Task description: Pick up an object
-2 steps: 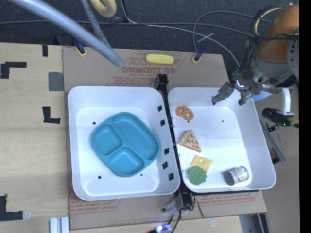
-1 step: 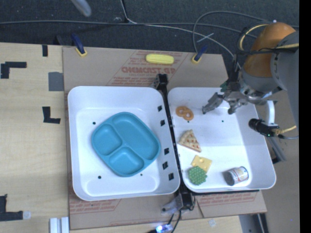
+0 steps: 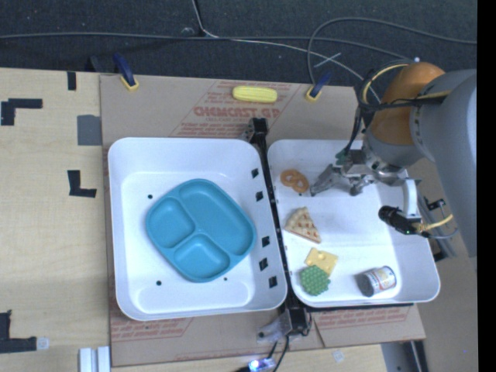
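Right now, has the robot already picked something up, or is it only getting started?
Only getting started, by the look of it. Nothing looks lifted: the pretzel, waffle piece, cheese piece, green toy and small can all lie in the right bin, the blue tray in the left. The gripper hangs beside the pretzel, nothing visible in it. The whole pickup remains.

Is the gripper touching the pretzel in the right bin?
Apart. The camera view shows white bin floor between the gripper and the pretzel; the gripper sits just right of the pretzel, holding nothing.
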Controlling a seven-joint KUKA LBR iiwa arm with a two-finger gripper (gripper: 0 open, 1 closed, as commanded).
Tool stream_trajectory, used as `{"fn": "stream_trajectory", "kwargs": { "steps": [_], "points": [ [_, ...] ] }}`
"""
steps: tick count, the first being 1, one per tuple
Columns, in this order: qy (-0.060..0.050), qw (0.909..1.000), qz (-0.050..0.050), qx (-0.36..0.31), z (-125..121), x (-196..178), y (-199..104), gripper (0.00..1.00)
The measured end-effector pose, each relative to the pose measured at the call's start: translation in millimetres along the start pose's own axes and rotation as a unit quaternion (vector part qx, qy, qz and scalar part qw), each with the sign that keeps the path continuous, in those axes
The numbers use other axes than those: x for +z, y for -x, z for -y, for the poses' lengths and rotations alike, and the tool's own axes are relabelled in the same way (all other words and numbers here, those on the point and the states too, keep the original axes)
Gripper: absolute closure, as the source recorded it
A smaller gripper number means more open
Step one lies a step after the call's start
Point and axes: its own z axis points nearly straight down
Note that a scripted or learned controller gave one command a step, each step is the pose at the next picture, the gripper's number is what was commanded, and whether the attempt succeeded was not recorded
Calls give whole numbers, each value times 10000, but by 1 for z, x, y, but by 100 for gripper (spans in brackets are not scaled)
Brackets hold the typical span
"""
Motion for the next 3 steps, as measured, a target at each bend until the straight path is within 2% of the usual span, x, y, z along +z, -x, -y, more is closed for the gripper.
{"fn": "stream_trajectory", "kwargs": {
  "steps": [1,3],
  "points": [
    [18,10000,2,-6,-1,-14,0,100],
    [42,10000,1,4,-4,-123,-11,100]
  ]
}}
